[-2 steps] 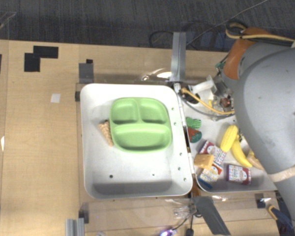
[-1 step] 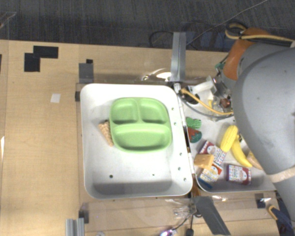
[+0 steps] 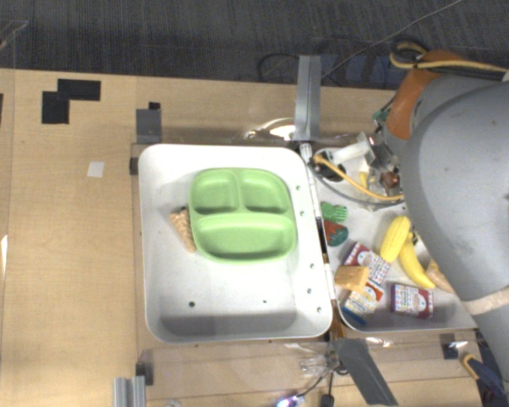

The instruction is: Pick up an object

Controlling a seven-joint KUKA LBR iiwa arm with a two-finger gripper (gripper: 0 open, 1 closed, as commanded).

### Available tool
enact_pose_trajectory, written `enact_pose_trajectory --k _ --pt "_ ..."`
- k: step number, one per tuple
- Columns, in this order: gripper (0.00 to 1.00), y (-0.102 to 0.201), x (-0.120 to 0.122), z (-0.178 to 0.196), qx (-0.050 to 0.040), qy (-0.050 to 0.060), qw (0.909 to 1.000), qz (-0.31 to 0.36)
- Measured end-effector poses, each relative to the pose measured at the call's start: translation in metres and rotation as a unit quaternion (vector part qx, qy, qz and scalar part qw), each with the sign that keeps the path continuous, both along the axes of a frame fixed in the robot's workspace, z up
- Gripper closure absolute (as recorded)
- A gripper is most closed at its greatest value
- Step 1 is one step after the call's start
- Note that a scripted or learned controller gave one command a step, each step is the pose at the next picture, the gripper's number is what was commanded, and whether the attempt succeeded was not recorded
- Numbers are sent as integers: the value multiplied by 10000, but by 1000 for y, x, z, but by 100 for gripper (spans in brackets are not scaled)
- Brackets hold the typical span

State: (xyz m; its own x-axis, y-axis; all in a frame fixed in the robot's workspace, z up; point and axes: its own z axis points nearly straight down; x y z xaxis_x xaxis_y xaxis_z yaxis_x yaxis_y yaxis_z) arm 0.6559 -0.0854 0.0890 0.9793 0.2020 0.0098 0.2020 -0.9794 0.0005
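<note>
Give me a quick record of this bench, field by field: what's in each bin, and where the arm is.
left bin: green divided tray, with a tan crumbly item tucked at its left edge
right bin: banana, small packets, dark red packet, green and red item
arm: over the right bin, covering its right part
pincer: state not discernible
</note>
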Motion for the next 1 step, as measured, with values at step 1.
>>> enact_pose_trajectory --k 1 --pt "100 -23 7 -1 -3 11 10000 19"
